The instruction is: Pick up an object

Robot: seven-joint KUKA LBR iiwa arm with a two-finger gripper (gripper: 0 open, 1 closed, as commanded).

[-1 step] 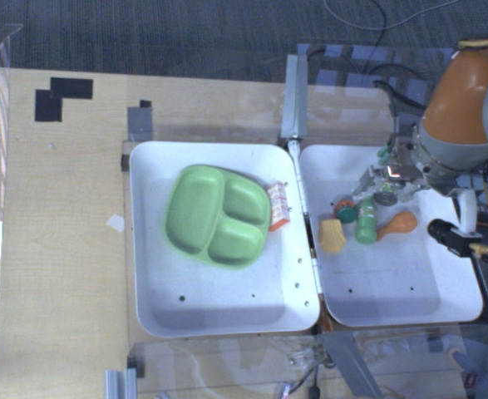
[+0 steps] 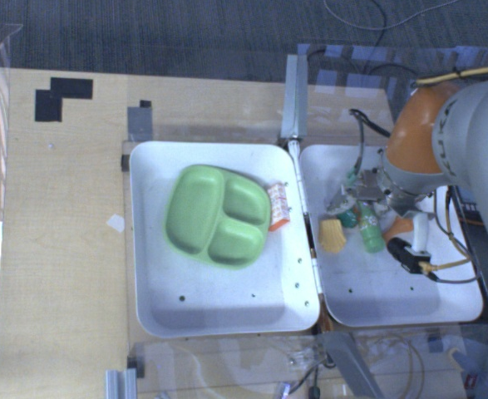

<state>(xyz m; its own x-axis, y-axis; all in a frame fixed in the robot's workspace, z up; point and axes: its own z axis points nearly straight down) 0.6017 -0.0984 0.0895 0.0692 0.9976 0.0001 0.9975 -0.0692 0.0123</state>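
The gripper (image 2: 356, 196) is lowered among the right bin (image 2: 393, 302) items beside the yellow sponge (image 2: 332, 235); finger state cannot be told, no lift is evidenced.

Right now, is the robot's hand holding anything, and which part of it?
It cannot be told. The hand is down in the right bin among a green bottle and a yellow sponge, but nothing is seen gripped.

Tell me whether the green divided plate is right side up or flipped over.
Right side up. The green divided plate lies flat in the left bin with its three hollow compartments facing the camera, their raised dividers showing between them.
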